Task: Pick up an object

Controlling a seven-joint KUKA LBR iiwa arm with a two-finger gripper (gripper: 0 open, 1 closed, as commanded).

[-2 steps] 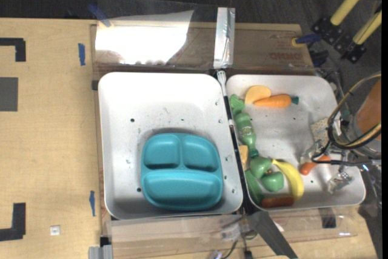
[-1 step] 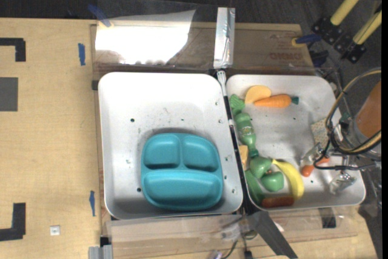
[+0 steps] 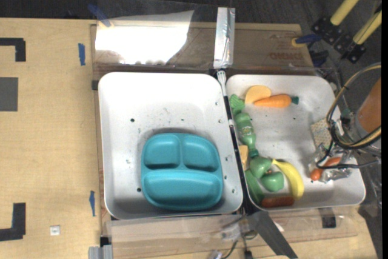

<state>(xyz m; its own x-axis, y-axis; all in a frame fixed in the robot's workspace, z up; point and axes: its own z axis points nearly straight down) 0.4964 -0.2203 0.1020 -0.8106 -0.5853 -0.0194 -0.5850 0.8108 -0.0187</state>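
On the bench, two white bins side by side. Left bin point(image 3: 121, 100) holds a teal divided plate point(image 3: 180, 171), near its front edge. Right bin point(image 3: 303, 91) holds the small stuff: a run of green pieces point(image 3: 244, 127) along its left wall, green pepper point(image 3: 267, 174) at the front touching a banana point(image 3: 290, 178), carrot point(image 3: 274, 101) at the back just beside a yellow-orange slice point(image 3: 257, 93). Arm comes in at the right edge, cables looped over it. Gripper point(image 3: 330, 168) low over the right bin's front-right corner, well apart from the pepper and banana. Small orange-red bit point(image 3: 316, 174) at its tip. Can't tell finger state, too cluttered.
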